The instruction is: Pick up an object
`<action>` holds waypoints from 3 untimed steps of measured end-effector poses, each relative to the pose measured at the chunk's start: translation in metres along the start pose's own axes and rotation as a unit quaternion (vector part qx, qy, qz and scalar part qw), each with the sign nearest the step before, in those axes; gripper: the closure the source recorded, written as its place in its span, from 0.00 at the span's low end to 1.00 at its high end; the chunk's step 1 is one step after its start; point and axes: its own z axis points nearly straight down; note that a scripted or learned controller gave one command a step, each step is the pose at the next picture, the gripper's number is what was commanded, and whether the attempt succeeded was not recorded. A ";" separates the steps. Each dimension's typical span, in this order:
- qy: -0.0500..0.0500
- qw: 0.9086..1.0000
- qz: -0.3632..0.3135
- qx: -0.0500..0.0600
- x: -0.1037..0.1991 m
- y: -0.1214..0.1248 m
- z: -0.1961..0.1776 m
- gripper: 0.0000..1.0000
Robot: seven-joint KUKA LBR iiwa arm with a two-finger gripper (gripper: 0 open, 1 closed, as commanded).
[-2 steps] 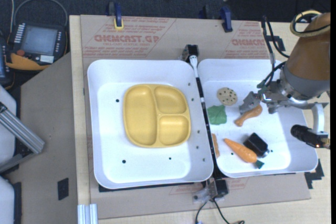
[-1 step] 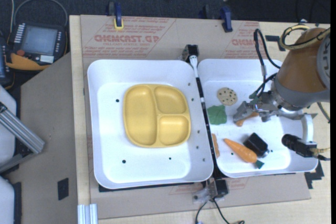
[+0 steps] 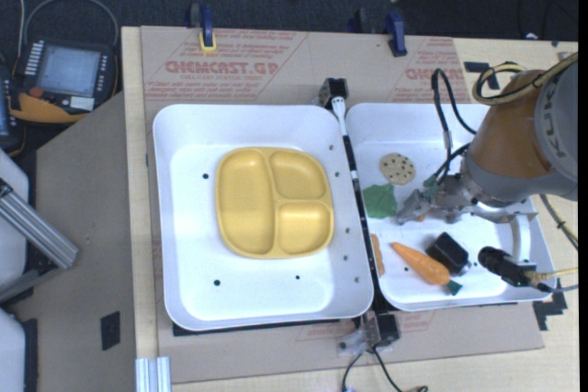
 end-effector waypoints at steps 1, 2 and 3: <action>-0.001 1.000 0.000 -0.003 0.000 0.001 -0.013 1.00; -0.002 1.000 0.000 -0.006 -0.009 0.002 -0.073 1.00; -0.002 1.000 -0.001 -0.007 -0.009 0.003 -0.126 1.00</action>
